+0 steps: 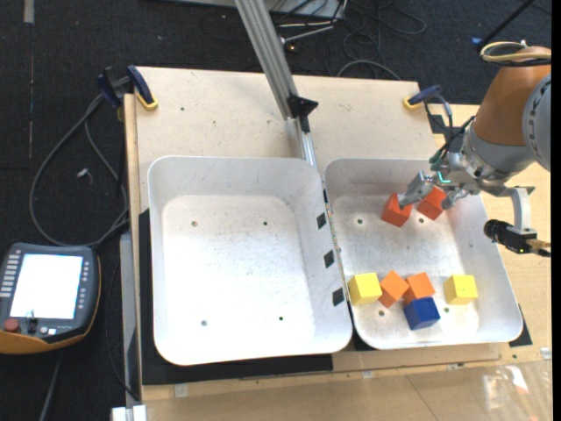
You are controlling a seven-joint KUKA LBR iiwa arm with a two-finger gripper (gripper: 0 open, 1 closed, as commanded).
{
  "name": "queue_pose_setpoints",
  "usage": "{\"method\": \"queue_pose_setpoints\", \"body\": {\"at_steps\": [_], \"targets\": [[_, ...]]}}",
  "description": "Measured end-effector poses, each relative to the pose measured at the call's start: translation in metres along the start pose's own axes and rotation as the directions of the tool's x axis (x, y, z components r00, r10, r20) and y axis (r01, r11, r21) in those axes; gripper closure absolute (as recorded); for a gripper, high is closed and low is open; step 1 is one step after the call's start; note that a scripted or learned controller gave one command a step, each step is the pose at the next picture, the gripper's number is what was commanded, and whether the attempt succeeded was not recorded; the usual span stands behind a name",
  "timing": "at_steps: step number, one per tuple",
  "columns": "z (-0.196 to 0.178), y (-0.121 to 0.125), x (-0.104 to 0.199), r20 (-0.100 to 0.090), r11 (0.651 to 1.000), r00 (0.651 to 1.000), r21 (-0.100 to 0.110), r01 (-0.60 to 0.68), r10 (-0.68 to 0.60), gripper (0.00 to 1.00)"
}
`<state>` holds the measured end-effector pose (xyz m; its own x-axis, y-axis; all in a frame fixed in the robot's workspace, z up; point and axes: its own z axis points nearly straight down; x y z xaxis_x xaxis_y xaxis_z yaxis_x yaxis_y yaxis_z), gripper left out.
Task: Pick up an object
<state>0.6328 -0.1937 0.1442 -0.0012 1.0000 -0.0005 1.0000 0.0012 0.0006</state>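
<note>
Two red-orange blocks lie in the back part of the right bin. My gripper reaches in from the right and hangs low over them, open. One red-orange block sits between its fingers, which straddle it without closing. The other red-orange block rests just outside the left finger, touching it or nearly so. I cannot tell whether either block is off the bin floor.
Near the right bin's front lie a yellow cube, two orange cubes, a blue cube and another yellow cube. The left bin adjoins it. A metal pole slants down to the divider.
</note>
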Motion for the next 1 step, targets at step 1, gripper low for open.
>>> {"method": "queue_pose_setpoints", "body": {"at_steps": [1], "targets": [[-0.0106,0.0008,0.0002,0.001,1.000,1.000,-0.003,0.001,-0.001,1.00]]}}
